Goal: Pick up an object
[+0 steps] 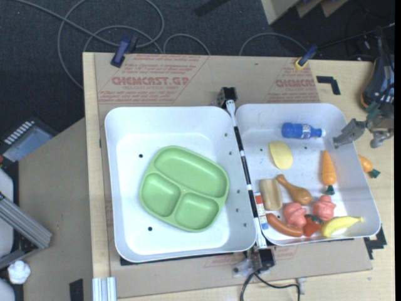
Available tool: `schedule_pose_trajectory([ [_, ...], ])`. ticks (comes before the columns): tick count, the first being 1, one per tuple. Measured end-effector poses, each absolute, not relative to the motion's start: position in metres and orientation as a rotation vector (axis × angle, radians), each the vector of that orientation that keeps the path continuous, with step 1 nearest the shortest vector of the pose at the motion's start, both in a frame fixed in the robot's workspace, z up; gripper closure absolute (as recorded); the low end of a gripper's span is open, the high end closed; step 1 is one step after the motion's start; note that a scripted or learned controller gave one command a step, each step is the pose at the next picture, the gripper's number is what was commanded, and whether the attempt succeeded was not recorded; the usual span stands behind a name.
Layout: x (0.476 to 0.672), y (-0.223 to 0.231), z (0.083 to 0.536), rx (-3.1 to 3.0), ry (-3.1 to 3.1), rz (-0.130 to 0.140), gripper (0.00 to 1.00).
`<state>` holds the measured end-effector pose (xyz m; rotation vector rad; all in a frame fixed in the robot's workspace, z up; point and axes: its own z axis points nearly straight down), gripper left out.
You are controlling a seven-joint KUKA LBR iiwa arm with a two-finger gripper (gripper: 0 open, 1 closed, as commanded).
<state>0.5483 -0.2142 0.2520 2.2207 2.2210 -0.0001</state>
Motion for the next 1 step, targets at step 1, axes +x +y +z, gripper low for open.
schedule_pose_trajectory([
  [1, 0.5567, -0.2089, 0.1186, 2.223, 2.223, -0.002, 0.0],
])
